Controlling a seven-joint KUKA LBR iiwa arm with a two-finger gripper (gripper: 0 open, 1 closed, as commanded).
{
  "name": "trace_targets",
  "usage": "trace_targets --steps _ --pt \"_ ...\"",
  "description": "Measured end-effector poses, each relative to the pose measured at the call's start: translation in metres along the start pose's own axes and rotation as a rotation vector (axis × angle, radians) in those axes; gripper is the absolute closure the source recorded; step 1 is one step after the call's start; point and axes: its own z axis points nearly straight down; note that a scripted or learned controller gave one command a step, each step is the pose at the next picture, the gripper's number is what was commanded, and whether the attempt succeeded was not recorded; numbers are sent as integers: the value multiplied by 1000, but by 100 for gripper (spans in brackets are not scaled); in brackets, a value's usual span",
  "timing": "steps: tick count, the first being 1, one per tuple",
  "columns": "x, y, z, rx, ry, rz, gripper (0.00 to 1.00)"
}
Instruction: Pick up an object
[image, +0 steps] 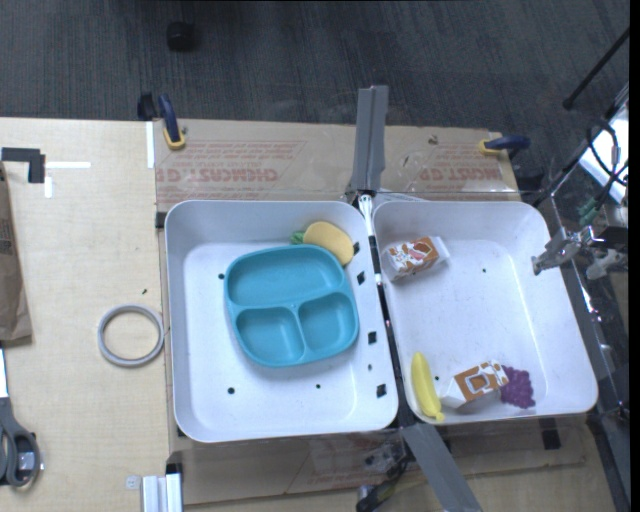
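The counter (80, 240) of pale wood carries two white bins side by side. The left bin (200, 400) is mostly taken up by a blue three-compartment tray (290, 305), with a yellow lemon (330, 240) touching its far corner. The right bin (500, 300) has a wide bare floor in its middle. A small white-and-orange carton (412, 257) lies near its far left corner. Along the near wall lie a banana (426, 386), a second small carton (478, 383) and purple grapes (517, 387), carton and grapes touching. A tape ring (131, 334) rests on the counter left of the bins. I cannot tell how the jaws stand.
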Motion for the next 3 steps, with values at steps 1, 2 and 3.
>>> trace_targets --steps 1,2,3 --pt "37 -72 126 2 2 -64 0" --pt "0 -34 148 -1 1 -456 0" --pt "36 15 153 -5 -1 -916 0"
